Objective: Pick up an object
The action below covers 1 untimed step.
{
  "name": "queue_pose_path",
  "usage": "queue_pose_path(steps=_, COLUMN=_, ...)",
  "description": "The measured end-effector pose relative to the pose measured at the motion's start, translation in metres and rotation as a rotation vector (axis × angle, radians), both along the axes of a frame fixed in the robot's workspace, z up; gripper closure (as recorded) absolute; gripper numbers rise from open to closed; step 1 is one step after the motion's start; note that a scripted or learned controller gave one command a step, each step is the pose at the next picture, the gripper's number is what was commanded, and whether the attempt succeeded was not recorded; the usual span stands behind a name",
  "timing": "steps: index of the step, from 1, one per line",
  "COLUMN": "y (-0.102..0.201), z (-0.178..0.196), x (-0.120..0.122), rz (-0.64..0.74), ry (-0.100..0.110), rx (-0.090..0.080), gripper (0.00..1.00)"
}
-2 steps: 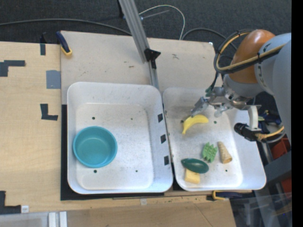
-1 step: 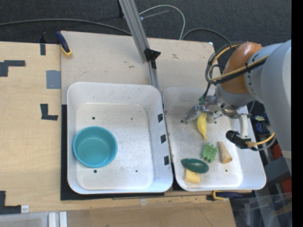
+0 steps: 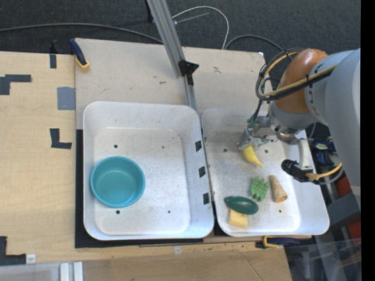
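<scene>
The claw [image 3: 252, 142] is down in the right-hand shallow white bin [image 3: 225, 127], near its upper middle, and its tips sit right on the top end of a small yellow banana-shaped piece [image 3: 253, 156]. From here I cannot tell how the claw is set, or whether it has the banana at all. The banana lies on the bin floor, slanting down and to the right from the claw.

Below it, toward the near edge of that bin, sits a small green knobbly toy [image 3: 258, 188], and just beside that on the right a tan cone-shaped piece [image 3: 277, 189]. A dark green flat oval [image 3: 241, 204] lies lower left of the knobbly toy, touching a pale yellow block [image 3: 237, 218] under it.

Behind the claw the grey arm [image 3: 337, 98] with its orange band [image 3: 302, 75] comes in from the right, looped with yellow and black cables.

In the left white bin [image 3: 146, 113], a round teal plastic bowl [image 3: 117, 181] stands upright in the lower left corner, well apart from everything else.
</scene>
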<state>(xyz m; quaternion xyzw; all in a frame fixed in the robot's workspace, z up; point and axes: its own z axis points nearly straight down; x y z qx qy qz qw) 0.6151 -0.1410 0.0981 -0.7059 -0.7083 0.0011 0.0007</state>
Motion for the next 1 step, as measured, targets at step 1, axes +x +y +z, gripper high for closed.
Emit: queue_pose_path(steps=1, y=-0.0060, z=0.0444, x=-0.0001, rz=-0.003, ry=-0.005, rx=0.000, gripper=1.00)
